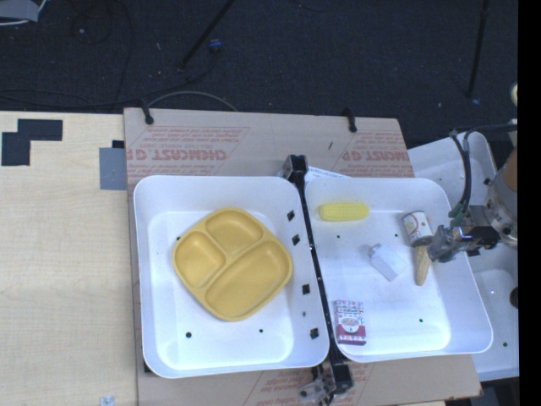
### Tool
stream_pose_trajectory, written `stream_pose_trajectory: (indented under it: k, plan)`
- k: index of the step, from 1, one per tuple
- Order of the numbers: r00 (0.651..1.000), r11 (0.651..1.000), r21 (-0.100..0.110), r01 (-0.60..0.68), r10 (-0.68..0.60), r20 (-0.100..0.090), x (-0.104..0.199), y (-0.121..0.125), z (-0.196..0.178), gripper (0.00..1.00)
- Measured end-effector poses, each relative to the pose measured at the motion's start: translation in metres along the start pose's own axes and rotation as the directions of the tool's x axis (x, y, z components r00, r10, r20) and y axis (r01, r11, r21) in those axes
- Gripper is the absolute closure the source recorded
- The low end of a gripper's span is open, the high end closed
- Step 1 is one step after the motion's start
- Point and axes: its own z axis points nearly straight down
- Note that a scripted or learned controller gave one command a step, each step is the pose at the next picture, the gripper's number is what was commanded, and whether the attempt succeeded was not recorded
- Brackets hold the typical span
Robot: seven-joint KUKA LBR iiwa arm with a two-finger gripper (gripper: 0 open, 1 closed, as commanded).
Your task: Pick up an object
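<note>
Tool (441, 245) sits low at the right side of the right bin (461, 328), reaching in from the right edge of the view; the grey wrist and cabling trail off behind it. Whether it is open or closed cannot be told at this resolution, as the dark tip merges with what lies under it. Directly at the tip: a tan, cone-shaped object (421, 264), narrow end pointing toward the near rim, touching or just under the tool. Nothing is visibly lifted, and the cone appears to lie flat on the bin floor. Just above it, a small white cup-like item with a brown rim (415, 224), close beside the tool. Further left, a small clear or white block (383, 262), apart from the tool. Toward the far rim, a yellow oblong piece (343, 212) lying crosswise. Near the front rim by the divider, a red-and-white packet (350, 321), flat. The left bin (152, 328) holds a yellow compartment plate (233, 263), well apart from the arm. Both bins rest on a cardboard sheet (254, 146) on the desk (59, 269). Judgement: approach phase appears done, with the tool down at the cone; the grasp is unconfirmed. Remaining: close on the object, raise it clear of the bin, and verify it comes up
</note>
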Motion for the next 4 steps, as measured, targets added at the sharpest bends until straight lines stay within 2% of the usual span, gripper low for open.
stream_pose_trajectory:
  k: [2, 4]
  plan:
    - [1.000, 1.000, 0.003, -0.001, 0.001, 0.000, 0.104, 0.044, 0.025, 1.00]
    - [1.000, 1.000, 0.003, -0.001, 0.001, 0.001, 0.214, 0.064, 0.042, 1.00]
